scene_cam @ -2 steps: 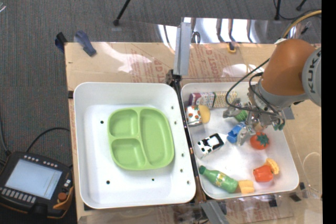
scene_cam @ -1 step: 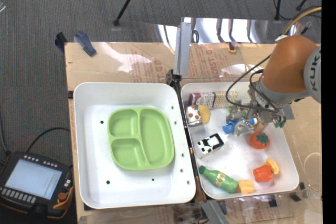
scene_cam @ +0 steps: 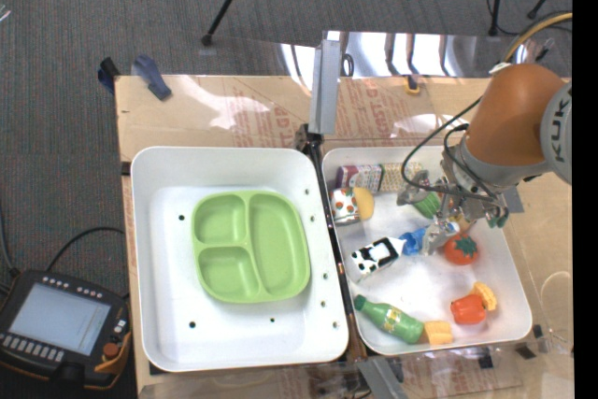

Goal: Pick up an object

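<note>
- Red and round, a toy tomato (scene_cam: 461, 249) with a green stem lies near the right wall of the right bin (scene_cam: 519, 294), about halfway along it, just below the gripper (scene_cam: 447, 218).
- The gripper hangs low over the right bin's middle right part, amid the toys; whether its fingers are spread or pressed together cannot be told, and nothing is seen between them.
- A black-and-white cow-patterned toy carton (scene_cam: 375, 257) lies tilted toward the bin's left wall, with a blue piece (scene_cam: 414, 244) touching its right end.
- A green toy bottle (scene_cam: 390, 318) with a red cap lies along the bin's front edge, a small yellow block (scene_cam: 437, 332) at its right end.
- An orange toy with a yellow top (scene_cam: 473, 305) sits in the front right corner.
- A small printed can (scene_cam: 344, 205) and a yellow rounded piece (scene_cam: 363, 201) rest by the left wall; a striped box (scene_cam: 366, 176) lies at the back edge.
- The grey arm with its orange band (scene_cam: 509, 112) reaches in over the bin's back right corner.
- The left bin (scene_cam: 154, 276) holds a light green divided plate (scene_cam: 250, 245) with three compartments, near its centre.
- A teach pendant (scene_cam: 61, 322) lies on the floor, off the bench's front left corner.
</note>
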You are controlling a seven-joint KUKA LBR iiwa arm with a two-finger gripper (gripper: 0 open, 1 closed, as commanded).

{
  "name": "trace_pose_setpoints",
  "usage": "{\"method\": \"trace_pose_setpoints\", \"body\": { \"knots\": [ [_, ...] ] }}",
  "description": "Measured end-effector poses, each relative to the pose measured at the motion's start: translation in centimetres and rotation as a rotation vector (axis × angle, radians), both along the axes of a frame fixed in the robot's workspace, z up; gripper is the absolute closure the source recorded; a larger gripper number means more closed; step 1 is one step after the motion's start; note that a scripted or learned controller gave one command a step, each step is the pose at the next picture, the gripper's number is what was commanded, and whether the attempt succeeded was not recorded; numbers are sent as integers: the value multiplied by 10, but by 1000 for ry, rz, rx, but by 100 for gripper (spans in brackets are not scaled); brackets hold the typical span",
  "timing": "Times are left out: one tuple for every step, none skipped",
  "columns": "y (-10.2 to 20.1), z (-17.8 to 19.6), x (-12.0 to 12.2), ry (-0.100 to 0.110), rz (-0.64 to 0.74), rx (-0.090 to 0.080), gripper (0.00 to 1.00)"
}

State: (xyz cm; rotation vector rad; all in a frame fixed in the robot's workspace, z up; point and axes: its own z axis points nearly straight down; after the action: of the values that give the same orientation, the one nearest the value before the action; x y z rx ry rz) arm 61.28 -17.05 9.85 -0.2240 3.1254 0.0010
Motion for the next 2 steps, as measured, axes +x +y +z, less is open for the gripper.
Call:
{"method": "trace_pose_setpoints", "body": {
  "knots": [
    [14, -11, 18, 4, -58, 1, 0],
    [16, 1, 20, -3, -53, 0, 100]
  ]
}}
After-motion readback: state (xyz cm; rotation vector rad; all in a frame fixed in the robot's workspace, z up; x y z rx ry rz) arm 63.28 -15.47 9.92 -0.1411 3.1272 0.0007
